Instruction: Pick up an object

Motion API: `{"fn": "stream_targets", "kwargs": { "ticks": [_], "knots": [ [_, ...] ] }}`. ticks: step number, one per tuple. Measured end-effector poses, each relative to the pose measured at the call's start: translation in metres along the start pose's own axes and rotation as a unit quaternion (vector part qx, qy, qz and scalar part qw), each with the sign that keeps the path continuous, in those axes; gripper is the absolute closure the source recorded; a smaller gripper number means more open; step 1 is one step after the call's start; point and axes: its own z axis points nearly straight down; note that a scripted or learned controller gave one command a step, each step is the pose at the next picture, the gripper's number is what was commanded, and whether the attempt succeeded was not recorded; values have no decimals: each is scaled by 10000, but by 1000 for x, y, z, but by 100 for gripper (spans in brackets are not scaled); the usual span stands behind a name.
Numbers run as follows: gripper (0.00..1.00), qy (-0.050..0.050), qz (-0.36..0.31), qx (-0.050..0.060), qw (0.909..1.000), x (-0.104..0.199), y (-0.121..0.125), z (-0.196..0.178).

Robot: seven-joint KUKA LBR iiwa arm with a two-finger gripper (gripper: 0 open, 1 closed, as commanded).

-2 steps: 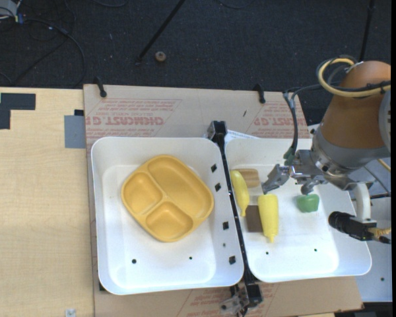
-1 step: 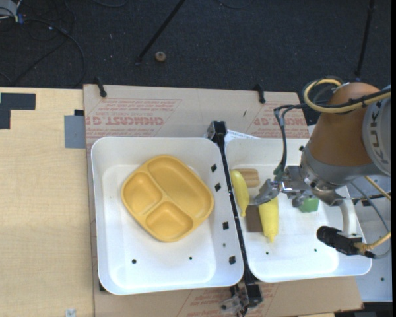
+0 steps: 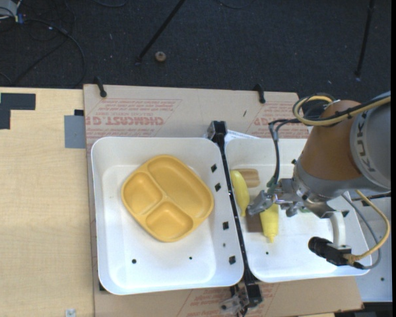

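Yellow plastic shows in both white bins: a divided plate (image 3: 167, 197) with three compartments lies flat in the left bin (image 3: 112, 256), and in the right bin (image 3: 297, 266) a banana (image 3: 239, 190) lies lengthwise just beside the black divider (image 3: 230, 203) that runs between the bins. Near the banana's upper end sits a small tan block (image 3: 249, 176), touching or nearly touching it. A second, smaller yellow piece (image 3: 270, 223), pointed at its lower end, lies just right of the banana. The grey arm (image 3: 333, 164) with its orange band reaches in from the right, and the gripper (image 3: 267, 203) hangs low over this smaller yellow piece, right beside the banana. Its metal fingers (image 3: 256, 207) are bunched in a cluster of dark parts; whether they are spread or pinching the piece I cannot tell from this angle. Both bins rest on a cardboard sheet (image 3: 152, 114) on the bench.
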Motion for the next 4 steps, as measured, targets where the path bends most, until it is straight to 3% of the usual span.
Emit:
{"fn": "stream_targets", "kwargs": {
  "ticks": [1,2,3,4],
  "knots": [
    [0,1,-1,1,10000,1,-1,54],
    [100,10,22,-30,10000,0,1,38],
    [100,-7,-8,-49,10000,1,10,-10],
    [100,-6,-9,-50,10000,6,4,-67]
  ]
}}
